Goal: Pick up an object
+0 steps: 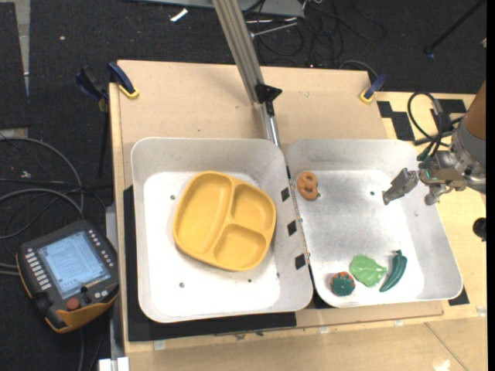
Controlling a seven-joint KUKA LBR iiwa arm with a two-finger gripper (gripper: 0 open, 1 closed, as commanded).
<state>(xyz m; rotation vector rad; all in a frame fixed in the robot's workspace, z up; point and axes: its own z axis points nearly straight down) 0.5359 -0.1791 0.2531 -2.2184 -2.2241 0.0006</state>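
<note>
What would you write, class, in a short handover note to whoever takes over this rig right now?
Gripper: fingers spread, holding nothing, over the right bin's far right side.
Right bin: orange pretzel near its left wall; green leaf, dark green pepper and a small red-and-green piece along its near edge.
Left bin: yellow divided plate.
Done: nothing picked yet.
Left: descend on one object, close, lift.
</note>
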